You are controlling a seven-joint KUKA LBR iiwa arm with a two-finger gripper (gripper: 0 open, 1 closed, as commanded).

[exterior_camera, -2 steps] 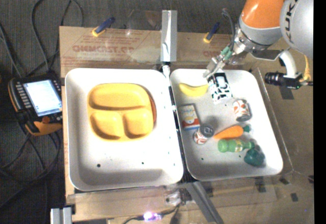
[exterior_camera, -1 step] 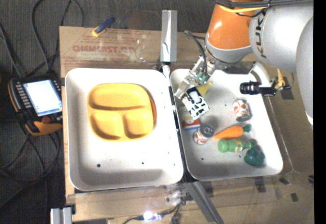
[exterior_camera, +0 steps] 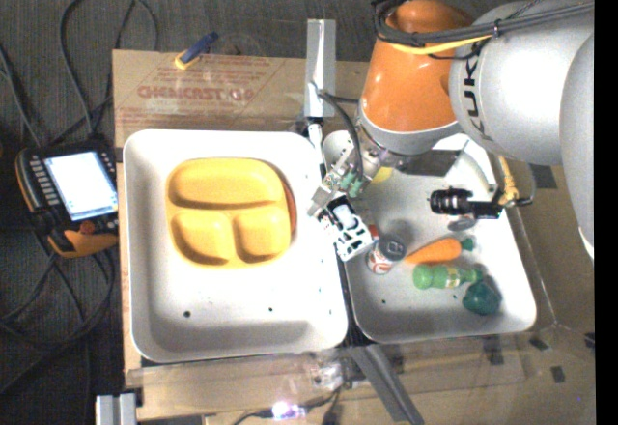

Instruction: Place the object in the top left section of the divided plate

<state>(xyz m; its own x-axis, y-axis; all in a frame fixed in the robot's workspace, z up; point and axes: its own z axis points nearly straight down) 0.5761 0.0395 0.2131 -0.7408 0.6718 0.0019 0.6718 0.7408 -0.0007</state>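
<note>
A yellow divided plate [exterior_camera: 228, 184] lies in the left bin [exterior_camera: 232, 312], and nothing rests in its sections. My gripper [exterior_camera: 342, 217] hangs low over the rim between the two bins, just right of the plate and at the right bin's left edge. Close to its right, in the right bin [exterior_camera: 512, 312], lie a small red and white object [exterior_camera: 379, 263] and a grey round piece [exterior_camera: 393, 246]. An orange carrot [exterior_camera: 440, 250], a light green bottle-shaped toy [exterior_camera: 446, 275] and a dark green toy [exterior_camera: 482, 297] lie further right. I see nothing held at the gripper.
The big arm body [exterior_camera: 502, 75] covers the right bin's upper part. A cardboard sheet [exterior_camera: 212, 85] with a blue and yellow item [exterior_camera: 196, 49] lies behind the left bin. A handheld pendant [exterior_camera: 72, 189] sits left of the bench.
</note>
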